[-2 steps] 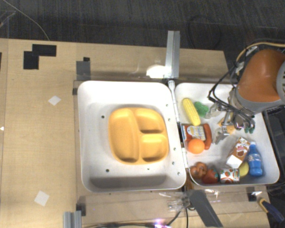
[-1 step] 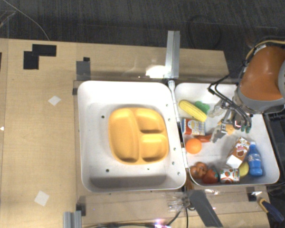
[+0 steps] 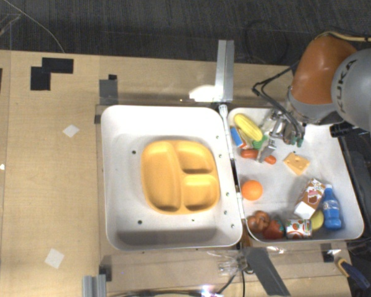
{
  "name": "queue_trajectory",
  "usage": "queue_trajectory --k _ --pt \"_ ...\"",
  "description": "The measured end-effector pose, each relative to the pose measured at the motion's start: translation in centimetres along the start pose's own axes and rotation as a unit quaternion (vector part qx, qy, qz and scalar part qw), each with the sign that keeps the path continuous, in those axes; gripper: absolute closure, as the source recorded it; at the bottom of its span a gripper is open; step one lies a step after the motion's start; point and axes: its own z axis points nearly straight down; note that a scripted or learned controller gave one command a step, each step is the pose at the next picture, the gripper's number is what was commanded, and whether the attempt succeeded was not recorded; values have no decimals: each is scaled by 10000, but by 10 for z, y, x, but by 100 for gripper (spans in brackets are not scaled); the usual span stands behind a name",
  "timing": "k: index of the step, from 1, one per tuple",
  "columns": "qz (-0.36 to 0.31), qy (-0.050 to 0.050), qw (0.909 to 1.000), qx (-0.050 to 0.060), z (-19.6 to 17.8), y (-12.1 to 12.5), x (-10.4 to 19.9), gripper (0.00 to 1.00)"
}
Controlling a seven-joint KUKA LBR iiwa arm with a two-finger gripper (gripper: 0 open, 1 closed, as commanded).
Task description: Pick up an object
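My gripper [image 3: 267, 146] hangs low over the upper left part of the right bin [image 3: 343, 166], its fingers pointing down at a small cluster of toys. Right under it lie a red and orange carrot-like piece [image 3: 260, 156], a green bit [image 3: 258, 144], a yellow corn cob [image 3: 247, 127] and a small blue piece [image 3: 236, 137]. A cheese wedge [image 3: 296, 163] sits just to its right. An orange ball [image 3: 252, 190] lies lower in the bin. Nothing shows between the fingers.
The left bin [image 3: 120, 166] holds a yellow divided tray [image 3: 179, 175]. Along the right bin's bottom edge lie an apple-like red fruit [image 3: 266, 224], a small can [image 3: 298, 228], a brown carton [image 3: 311, 197] and a blue bottle [image 3: 331, 210]. A metal post [image 3: 225, 70] stands behind the bins.
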Motion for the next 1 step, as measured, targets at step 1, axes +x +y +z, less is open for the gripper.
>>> queue_trajectory --k 1 --pt "-20 -84 10000 -18 -24 8 7 0"
